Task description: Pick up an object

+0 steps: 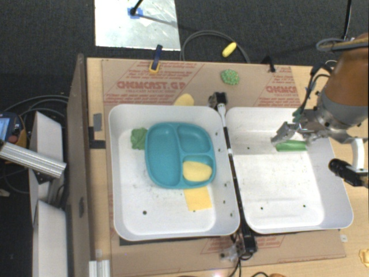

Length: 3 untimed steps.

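I'm working over a bench carrying two white bins side by side, so everything loose stays corralled for grabbing. The left bin is holding the bulk: a teal tray sitting mid-bin, with a yellow lump resting in its near-right compartment, a yellow slab lying flat on the bin floor just off the tray's near edge, and a green leafy piece tucked against the tray's left side. The right bin is carrying one thing, a green stick, lying flat near the far edge, toward the far-right corner. Stray bits are sitting outside the bins on the bench's far side: a yellow piece and a green round one.

My arm is reaching in over the right bin's far-right corner, which I'm reading as lining up on the stick since it's the lone easy target there. My gripper is hanging just above the stick's left end, touching or nearly so; can't tell which. Fingers are too blurred to judge how far apart they're standing, and I'm not seeing anything between them. Stick is looking still down on the bin floor, so the pick isn't done yet.
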Available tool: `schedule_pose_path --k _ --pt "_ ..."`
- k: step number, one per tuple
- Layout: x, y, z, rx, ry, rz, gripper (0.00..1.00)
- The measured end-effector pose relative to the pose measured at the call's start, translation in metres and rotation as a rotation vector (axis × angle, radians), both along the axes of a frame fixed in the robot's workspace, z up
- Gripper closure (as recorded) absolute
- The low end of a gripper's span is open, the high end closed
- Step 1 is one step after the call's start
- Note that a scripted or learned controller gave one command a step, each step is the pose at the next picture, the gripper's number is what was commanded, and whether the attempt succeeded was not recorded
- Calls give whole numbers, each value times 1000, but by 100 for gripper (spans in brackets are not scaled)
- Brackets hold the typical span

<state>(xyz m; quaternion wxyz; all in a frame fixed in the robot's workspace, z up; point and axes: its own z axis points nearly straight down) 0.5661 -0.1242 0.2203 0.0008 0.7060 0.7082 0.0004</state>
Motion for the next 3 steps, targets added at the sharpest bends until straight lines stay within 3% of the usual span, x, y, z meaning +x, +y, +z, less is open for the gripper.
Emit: schedule_pose_path --k 1,2,3 --pt "-11 -41 -118 1 7 -5 0" --pt "-9 -39 -102 0 -2 -1 100" --pt "60 36 -88 1 -7 8 100"
